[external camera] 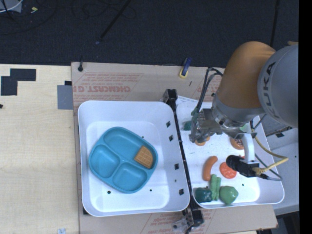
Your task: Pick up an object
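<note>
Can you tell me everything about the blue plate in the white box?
The blue plate is a smooth, rounded tray that looks like plastic, turquoise all over. Raised ridges split it into three compartments. It lies flat, turned at a slant, on the floor of the left white bin, near the middle and apart from the walls. A small tan waffle-like square with a grid pattern rests on it in the right-hand compartment. Nothing else touches it; the arm is over the other bin.

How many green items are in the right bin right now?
2 clearly: a light green lump near the front edge, and a darker green piece just left of it beside the orange sausage. A teal one sits alongside. The arm may hide more.
</note>
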Motion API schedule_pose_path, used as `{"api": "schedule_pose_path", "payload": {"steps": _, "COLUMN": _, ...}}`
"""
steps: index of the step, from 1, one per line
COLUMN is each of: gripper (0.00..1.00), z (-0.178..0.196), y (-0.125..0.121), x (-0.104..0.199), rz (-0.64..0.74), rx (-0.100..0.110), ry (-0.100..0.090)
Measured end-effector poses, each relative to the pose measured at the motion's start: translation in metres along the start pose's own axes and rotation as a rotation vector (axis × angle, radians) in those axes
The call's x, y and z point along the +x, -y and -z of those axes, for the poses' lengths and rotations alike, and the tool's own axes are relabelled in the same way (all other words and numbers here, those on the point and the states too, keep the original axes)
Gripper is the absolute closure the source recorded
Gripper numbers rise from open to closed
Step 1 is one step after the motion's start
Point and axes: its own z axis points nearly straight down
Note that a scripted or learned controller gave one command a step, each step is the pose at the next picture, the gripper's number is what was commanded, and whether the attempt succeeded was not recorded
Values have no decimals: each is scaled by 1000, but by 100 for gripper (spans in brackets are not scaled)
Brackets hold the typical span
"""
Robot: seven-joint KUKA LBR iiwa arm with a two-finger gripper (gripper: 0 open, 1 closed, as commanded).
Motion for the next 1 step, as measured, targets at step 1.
{"api": "schedule_pose_path", "payload": {"steps": 1, "gripper": 100, "z": -17, "y": -3, "x": 1, "rz": -4, "rx": 2, "ry": 2}}
